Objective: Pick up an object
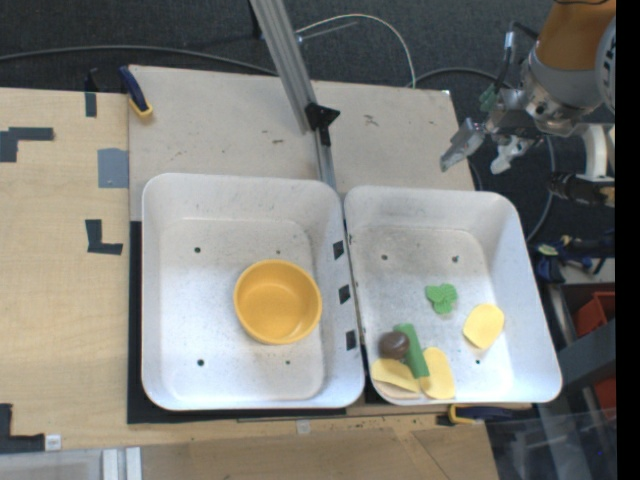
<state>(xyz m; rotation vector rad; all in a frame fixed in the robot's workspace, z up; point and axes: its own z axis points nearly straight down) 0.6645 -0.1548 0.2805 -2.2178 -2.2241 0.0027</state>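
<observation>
Wooden bench [60,298] seen from above, two white bins side by side. Gripper [487,151] held above right bin's [520,258] far rim, fingers spread, nothing gripped. Green piece [440,297] located well apart, nearer camera; yellow bowl [277,301] placed in left bin [165,268].

you look down on a pale wood bench [60,268]. dark carpet [150,13] lies behind, crossed by cables [380,28].

I see the arm [575,38] at upper right, orange band up top, grey wrist angled down-left. Gripper [487,151] hangs out past the bench edge, fingers [458,151] spread apart, nothing between them.
</observation>
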